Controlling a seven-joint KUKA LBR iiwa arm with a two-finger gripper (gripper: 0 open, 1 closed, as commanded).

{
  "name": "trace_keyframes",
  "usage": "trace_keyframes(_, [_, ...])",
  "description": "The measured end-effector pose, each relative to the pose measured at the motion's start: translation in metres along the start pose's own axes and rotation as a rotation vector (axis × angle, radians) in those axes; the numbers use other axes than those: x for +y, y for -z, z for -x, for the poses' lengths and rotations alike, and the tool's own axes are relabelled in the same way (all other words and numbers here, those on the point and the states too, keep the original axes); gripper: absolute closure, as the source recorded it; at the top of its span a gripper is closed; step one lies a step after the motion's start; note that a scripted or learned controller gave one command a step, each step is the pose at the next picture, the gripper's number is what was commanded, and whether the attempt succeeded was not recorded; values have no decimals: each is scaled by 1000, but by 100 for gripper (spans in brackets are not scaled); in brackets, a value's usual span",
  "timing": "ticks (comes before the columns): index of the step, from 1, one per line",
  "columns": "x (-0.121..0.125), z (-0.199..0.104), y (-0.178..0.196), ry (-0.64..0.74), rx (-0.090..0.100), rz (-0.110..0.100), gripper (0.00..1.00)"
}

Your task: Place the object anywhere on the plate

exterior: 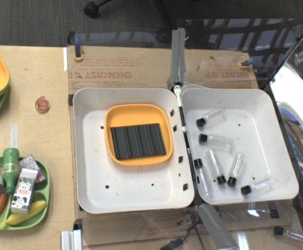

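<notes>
Two shallow white bins sit edge to edge on a cardboard sheet (pixel 120 72) at my bench. An orange plate (pixel 135 111) lies in the upper middle of the left bin (pixel 83 155), well clear of all four walls, with bare white floor open on every side and the widest stretch toward the near rim. A black ribbed slab (pixel 138 141) covers most of the plate's centre, leaving only its orange border bare. In the right bin (pixel 284 155), five clear tubes with black caps lie scattered: one near the top left (pixel 208 120), one below it (pixel 214 141), two side by side at centre (pixel 214 165) (pixel 234 168), and one close to the near wall (pixel 256 185). All are apart from each other and none is on the plate. A grey metal post (pixel 178 56) rises at the seam between the bins. To the left, a wooden table (pixel 31 77) carries a green tray of toy food (pixel 36 212). Dark carpet runs behind the bench. I cannot tell the state of my gripper.
</notes>
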State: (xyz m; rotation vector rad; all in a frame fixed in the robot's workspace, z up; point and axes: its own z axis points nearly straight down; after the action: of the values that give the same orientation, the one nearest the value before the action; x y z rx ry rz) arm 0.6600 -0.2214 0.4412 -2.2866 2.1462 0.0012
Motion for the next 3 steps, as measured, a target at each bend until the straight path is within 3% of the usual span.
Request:
trace_keyframes(1, [16,8,0,418,-2,2,0])
trace_keyframes(3, [89,16,-1,942,-3,3,0])
